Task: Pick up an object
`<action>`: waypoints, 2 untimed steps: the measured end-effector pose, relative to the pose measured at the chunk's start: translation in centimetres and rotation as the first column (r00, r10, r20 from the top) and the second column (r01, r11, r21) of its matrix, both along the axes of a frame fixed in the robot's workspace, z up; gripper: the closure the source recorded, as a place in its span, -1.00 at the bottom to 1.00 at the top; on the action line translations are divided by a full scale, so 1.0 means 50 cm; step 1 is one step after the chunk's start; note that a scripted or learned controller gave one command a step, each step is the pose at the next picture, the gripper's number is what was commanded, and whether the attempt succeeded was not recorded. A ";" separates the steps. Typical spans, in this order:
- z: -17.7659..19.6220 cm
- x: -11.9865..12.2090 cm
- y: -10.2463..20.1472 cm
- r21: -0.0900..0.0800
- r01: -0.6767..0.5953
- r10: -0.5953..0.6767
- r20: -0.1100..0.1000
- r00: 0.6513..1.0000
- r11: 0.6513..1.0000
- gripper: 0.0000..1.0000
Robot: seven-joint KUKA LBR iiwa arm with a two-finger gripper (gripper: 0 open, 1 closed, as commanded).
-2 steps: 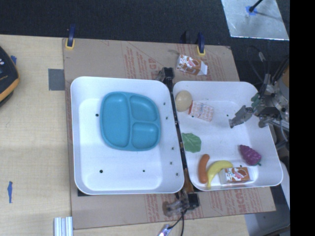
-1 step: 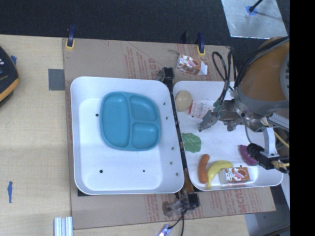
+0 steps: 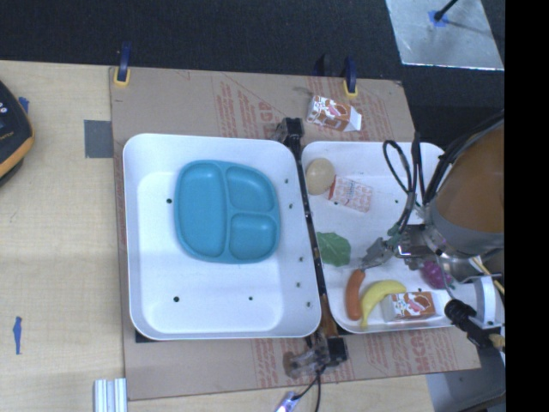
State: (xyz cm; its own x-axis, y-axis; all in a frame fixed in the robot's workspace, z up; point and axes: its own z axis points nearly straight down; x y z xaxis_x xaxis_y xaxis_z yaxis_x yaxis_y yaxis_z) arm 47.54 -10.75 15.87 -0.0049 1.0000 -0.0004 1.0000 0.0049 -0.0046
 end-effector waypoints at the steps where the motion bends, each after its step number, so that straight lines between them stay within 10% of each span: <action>1: -0.135 0.000 0.021 0.001 -0.001 0.001 0.000 1.000 1.000 -1.00; 2: -0.115 0.000 0.019 0.000 -0.005 0.005 -0.002 1.000 1.000 1.00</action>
